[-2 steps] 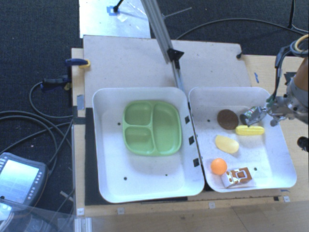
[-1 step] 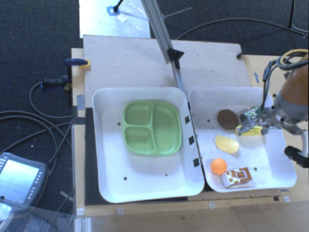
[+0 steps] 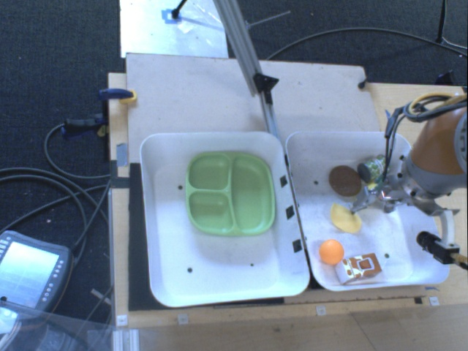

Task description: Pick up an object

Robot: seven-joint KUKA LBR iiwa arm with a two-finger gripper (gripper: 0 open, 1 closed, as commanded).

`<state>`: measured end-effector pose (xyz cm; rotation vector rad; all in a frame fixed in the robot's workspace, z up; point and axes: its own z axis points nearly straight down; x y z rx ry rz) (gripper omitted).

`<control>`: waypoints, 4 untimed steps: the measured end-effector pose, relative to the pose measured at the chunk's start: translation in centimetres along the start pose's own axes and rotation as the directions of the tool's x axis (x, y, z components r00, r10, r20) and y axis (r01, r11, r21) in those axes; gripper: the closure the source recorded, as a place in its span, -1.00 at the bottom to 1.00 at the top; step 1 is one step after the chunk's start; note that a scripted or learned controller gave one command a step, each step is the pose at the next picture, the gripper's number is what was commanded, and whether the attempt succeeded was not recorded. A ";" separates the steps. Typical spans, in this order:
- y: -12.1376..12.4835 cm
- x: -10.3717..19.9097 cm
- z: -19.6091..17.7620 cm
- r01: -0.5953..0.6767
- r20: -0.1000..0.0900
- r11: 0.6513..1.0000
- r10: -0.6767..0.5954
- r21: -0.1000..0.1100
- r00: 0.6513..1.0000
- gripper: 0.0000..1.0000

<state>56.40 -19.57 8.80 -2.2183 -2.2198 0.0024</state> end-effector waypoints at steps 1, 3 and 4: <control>0.2 -0.1 -1.4 -0.001 0.002 1.000 0.001 -0.007 1.000 1.00; 0.4 0.3 -11.0 0.006 0.003 1.000 -0.006 -0.011 1.000 1.00; 1.2 0.8 -17.1 0.007 0.004 1.000 -0.007 -0.012 1.000 1.00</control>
